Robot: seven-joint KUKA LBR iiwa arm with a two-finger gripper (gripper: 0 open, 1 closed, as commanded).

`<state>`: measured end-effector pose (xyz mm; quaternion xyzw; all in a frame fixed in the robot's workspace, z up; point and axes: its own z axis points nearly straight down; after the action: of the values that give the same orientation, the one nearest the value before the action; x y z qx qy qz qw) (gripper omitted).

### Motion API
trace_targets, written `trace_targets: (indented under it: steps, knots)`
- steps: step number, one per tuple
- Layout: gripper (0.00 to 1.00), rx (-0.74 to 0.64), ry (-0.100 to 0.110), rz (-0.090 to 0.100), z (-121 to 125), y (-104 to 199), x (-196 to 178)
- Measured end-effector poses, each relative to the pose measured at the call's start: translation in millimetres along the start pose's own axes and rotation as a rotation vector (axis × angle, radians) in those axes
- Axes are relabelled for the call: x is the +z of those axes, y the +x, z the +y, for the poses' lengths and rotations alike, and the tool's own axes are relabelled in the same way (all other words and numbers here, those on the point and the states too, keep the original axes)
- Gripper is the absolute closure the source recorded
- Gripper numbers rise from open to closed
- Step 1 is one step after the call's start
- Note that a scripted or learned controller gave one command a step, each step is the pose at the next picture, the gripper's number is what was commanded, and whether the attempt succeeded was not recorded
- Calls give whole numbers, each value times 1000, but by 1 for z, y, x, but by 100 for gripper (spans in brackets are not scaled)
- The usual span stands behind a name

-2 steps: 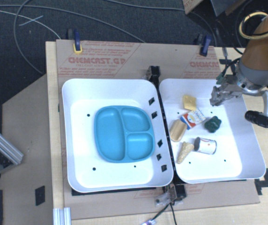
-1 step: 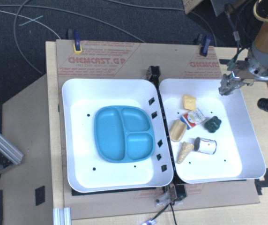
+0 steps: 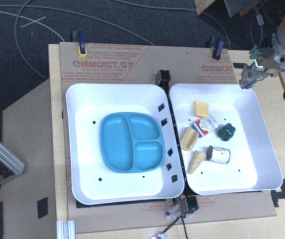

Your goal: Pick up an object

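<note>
The right bin [image 3: 247,173] holds several small items. A yellow block [image 3: 201,108] lies at the back, with a red, white and blue packet [image 3: 205,126] just in front of it. A dark green piece [image 3: 226,131] lies to the packet's right. A tan oblong piece [image 3: 189,138], a tan cone-shaped piece [image 3: 197,161] and a white can [image 3: 219,154] on its side lie nearer the front. My gripper [image 3: 249,77] hangs over the bin's far right corner, well apart from all of them.
The left bin [image 3: 82,173] holds a blue divided plate [image 3: 131,141]. A black divider with clips [image 3: 166,133] runs between the bins. Blue clamps [image 3: 82,43] [image 3: 217,48] hold the cardboard sheet at the back. Cables lie on the floor behind.
</note>
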<state>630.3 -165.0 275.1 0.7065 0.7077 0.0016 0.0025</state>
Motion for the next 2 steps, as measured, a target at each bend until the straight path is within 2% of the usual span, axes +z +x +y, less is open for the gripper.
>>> trace_targets:
  steps: [1, 2]
  knots:
    - [100, -2, 9, 3, -5, 57, 15]
    - [100, -2, 10, 3, -23, 114, 27]
